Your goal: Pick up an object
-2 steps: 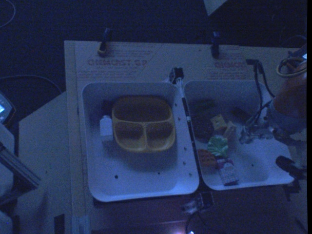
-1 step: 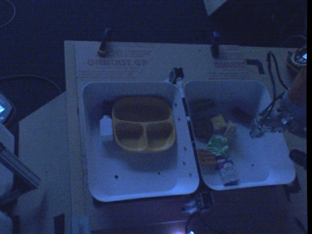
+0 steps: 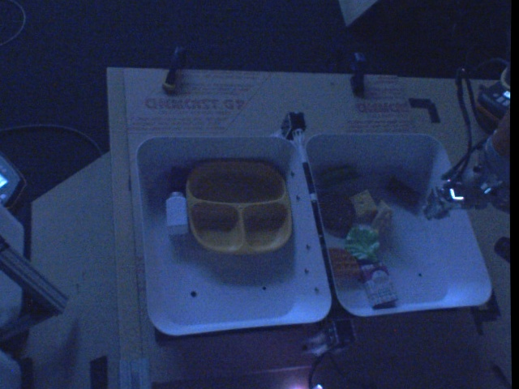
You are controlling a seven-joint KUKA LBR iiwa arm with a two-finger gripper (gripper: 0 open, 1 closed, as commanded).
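Left bin (image 3: 162, 298): yellow tray (image 3: 238, 205) fills the middle; small white bottle (image 3: 176, 212) touching its left; front floor bare.
Right bin (image 3: 466, 278): clutter (image 3: 361, 241) along left side; right half open.

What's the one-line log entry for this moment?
gripper: over right bin's right rim, nothing seen held | left bin: yellow divided plate, small white bottle | right bin: small-item pile untouched

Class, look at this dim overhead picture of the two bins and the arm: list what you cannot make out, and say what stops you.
- Gripper, camera view: low light and small size hide whether its fingers are open or shut.
- Arm: cut off by the right edge.
- Dark items in the right bin: too dim to identify.
- Pile of small items: overlapping, so their outlines blur.
- Printing on the small white bottle beside the yellow tray: too small.
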